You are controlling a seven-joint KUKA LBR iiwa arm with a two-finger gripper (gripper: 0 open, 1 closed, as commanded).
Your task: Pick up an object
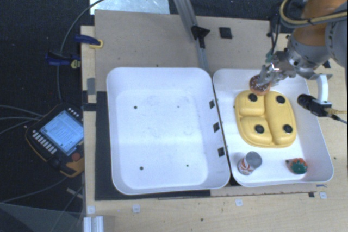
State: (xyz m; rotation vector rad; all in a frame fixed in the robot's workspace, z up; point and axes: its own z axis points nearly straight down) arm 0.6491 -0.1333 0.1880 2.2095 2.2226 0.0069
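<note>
In the right bin [321,141] lies a large yellow block [265,118] with black round spots. My gripper [267,74] hangs over the bin's far side, just behind the block. A small brownish object [256,83] sits right at the gripper's tip, touching or nearly touching it; the view is too coarse to tell if it is held. A small grey, red and white object [249,162] lies near the bin's front edge. An orange and green object [297,165] rests in the front right corner.
The left bin [117,133] stands beside the right one, joined by black clips [216,126]. A black-tipped white part [312,101] reaches over the right bin's right edge. A tablet pendant [57,136] lies left of the bench.
</note>
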